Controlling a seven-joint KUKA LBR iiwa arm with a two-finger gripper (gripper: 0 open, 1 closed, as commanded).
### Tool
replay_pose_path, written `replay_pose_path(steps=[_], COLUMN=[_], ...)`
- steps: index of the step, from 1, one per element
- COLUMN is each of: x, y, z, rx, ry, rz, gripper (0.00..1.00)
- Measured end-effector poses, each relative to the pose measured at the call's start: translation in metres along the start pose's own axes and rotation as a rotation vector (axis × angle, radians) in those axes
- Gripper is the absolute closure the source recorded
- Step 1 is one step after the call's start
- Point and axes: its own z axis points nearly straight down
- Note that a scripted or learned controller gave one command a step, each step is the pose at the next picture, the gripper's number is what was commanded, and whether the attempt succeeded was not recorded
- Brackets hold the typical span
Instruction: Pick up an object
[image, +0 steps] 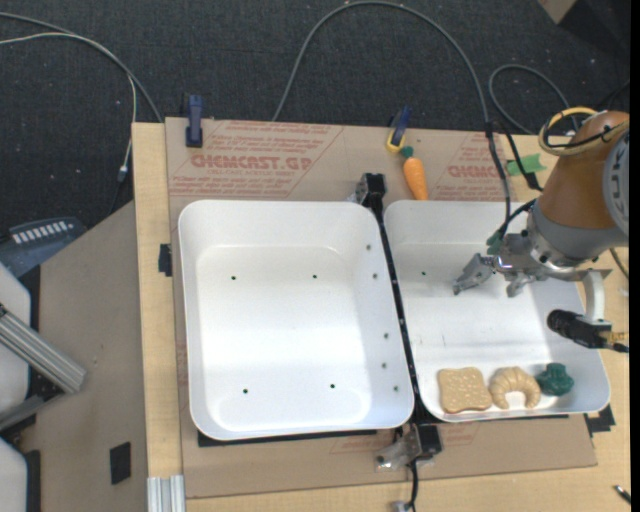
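Gripper (492, 277) over right bin (440, 330), fingers spread wide, gripping nothing. Cracker (463, 390), croissant (516, 386) and green toy (555, 380) lined along that bin's near edge, well apart from gripper. Carrot (414, 177) beyond bin.

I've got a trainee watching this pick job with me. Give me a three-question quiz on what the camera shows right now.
1. True or false: the gripper has an object between its fingers.
2. Which bin holds the cracker, the croissant and the green toy? A) left bin B) right bin C) neither
3. Fill in: the orange carrot lies on the ____, outside both bins.

Key
1. False: the fingers are spread and nothing sits between them.
2. B: all three lie in a row along the near edge of the right bin.
3. Cardboard, beyond the right bin's far edge.
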Motion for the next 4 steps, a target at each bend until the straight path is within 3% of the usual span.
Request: replay_pose_path(steps=[1,2,4], x=[0.0,0.0,-0.006], y=[0.0,0.001,-0.005], z=[0.035,0.022,-0.074], rx=[-0.001,-0.005,-0.009], ry=[0.0,-0.001,-0.002], rz=[0.0,0.0,0.001], gripper=[0.0,1.0,1.0])
